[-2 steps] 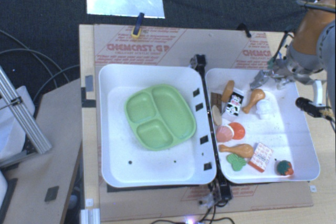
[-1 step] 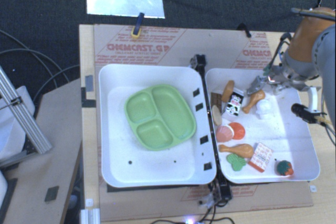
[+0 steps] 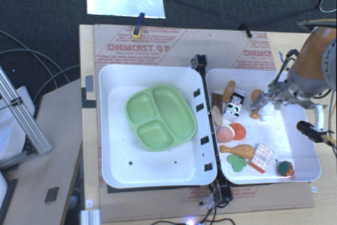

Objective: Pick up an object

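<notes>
Toy items lie in right bin; nearest, tan peg-like piece, sits just left of gripper, upright-tilted. Gripper low over bin's upper part. Finger state: cannot tell. Drumstick farther, lower left.

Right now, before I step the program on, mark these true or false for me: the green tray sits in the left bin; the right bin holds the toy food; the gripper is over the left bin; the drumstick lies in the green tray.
1. The green divided tray sits in the left bin. True.
2. The toy food lies in the right bin. True.
3. The gripper is over the left bin. False: it is over the right bin, near its back.
4. The drumstick lies in the green tray. False: it lies on the right bin's floor, beside the green broccoli piece.
</notes>
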Available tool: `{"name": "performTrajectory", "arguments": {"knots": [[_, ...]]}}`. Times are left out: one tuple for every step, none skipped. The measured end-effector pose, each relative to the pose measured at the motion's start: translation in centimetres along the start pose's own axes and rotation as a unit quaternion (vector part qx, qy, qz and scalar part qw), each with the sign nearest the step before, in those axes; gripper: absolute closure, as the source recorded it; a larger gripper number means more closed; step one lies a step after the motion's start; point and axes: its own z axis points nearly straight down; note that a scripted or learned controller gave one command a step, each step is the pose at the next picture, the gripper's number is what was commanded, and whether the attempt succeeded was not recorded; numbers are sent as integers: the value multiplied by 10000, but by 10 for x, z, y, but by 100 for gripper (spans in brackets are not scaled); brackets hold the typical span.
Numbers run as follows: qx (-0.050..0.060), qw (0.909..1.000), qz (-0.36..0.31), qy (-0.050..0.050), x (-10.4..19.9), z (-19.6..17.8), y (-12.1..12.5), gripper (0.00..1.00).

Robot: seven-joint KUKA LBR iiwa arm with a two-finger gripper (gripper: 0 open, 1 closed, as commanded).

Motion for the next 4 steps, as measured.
{"name": "performTrajectory", "arguments": {"knots": [[-48, 10000, -36, -6, 15, -2, 54, 0], [30, 10000, 24, 8, -2, -1, -63, 0], [-46, 10000, -49, -3, 43, -1, 11, 0], [25, 10000, 4, 12, 59, 1, -77, 0]]}}
